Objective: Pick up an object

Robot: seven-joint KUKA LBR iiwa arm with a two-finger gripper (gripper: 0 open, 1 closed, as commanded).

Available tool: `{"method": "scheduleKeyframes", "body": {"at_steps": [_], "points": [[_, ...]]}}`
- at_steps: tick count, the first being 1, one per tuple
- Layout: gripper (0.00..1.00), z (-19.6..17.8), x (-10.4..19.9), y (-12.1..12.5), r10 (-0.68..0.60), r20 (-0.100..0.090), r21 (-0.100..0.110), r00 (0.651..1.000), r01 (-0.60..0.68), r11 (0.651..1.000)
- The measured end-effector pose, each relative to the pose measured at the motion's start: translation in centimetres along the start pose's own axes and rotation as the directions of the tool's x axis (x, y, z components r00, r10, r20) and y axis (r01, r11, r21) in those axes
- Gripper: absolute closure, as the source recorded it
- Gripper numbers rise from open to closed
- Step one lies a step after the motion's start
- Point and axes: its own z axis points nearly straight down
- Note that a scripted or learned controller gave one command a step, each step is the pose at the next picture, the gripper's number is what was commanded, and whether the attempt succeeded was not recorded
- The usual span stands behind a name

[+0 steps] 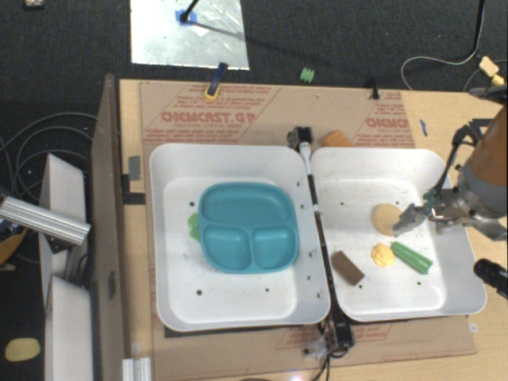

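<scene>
In the right bin [365, 173] lie a tan round piece [385, 217], a yellow piece [382, 255], a green cylinder-like piece [412, 257] and a brown block [347, 267]. My gripper [411, 217] reaches in from the right and sits just right of the tan round piece, at its edge, above the green piece. Nothing shows between its fingers.
The left bin [171, 213] holds a blue divided tray [247, 227] with a green item [194, 226] peeking out at its left. An orange object [336, 140] lies behind the bins. A black divider [315, 213] runs between the bins.
</scene>
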Motion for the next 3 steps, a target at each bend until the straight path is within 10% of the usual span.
{"method": "scheduleKeyframes", "body": {"at_steps": [1,2,3], "points": [[0.0,13.0,-0.4,4.3,-0.001,0.001,-0.002,1.0,0.001,1.0],[0.0,12.3,-2.8,10.7,-0.004,0.003,-0.008,1.0,0.004,1.0],[0.0,12.5,-0.8,8.5,-0.002,-0.001,0.002,1.0,0.002,1.0]]}}
